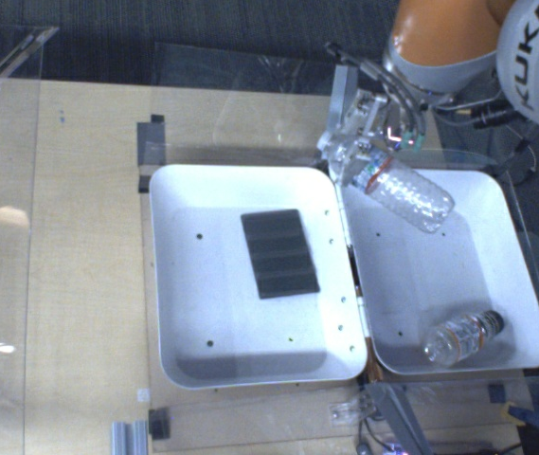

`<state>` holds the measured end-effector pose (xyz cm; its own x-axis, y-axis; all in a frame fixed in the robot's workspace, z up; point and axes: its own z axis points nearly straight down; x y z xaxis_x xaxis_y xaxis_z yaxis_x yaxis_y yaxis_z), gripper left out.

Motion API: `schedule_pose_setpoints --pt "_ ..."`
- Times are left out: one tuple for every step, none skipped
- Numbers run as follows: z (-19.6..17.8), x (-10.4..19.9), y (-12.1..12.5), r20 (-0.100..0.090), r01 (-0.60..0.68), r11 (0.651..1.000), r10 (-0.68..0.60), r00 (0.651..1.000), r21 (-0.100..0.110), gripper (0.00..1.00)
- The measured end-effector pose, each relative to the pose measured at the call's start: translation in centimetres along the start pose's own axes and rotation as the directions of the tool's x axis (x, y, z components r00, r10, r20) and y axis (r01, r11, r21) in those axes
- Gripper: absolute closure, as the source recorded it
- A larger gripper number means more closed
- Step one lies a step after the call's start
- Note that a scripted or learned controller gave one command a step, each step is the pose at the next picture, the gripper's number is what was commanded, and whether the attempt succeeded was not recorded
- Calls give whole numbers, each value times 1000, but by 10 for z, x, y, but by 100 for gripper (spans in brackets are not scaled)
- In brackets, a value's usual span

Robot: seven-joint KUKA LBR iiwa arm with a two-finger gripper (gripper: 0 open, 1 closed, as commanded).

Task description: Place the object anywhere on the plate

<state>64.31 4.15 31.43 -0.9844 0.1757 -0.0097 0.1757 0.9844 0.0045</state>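
"KUKA" read on arm [534, 27]; tool [368, 164] clenched on clear bottle [406, 195] above right bin [525, 282]; dark plate [279, 253] in left bin [184, 254].

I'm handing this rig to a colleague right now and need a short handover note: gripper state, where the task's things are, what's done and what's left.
Gripper: above the far left corner of the right white bin, shut on the neck end of a clear plastic bottle, which hangs tilted above the bin floor.
Plate: the dark grey ribbed rectangular plate lies in the middle of the left white bin, with nothing on it.
Also there: a second clear plastic bottle lying on its side at the near end of the right bin.
Done: bottle picked up.
Left: carry it over the divider and set it on the plate.
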Motion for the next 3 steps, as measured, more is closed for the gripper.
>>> schedule_pose_setpoints --pt "7 58 60 -3 175 985 -175 985 -1 100" --pt "9 81 53 -3 215 977 -215 977 0 100" --pt "9 81 53 -3 215 977 -215 977 -1 0"
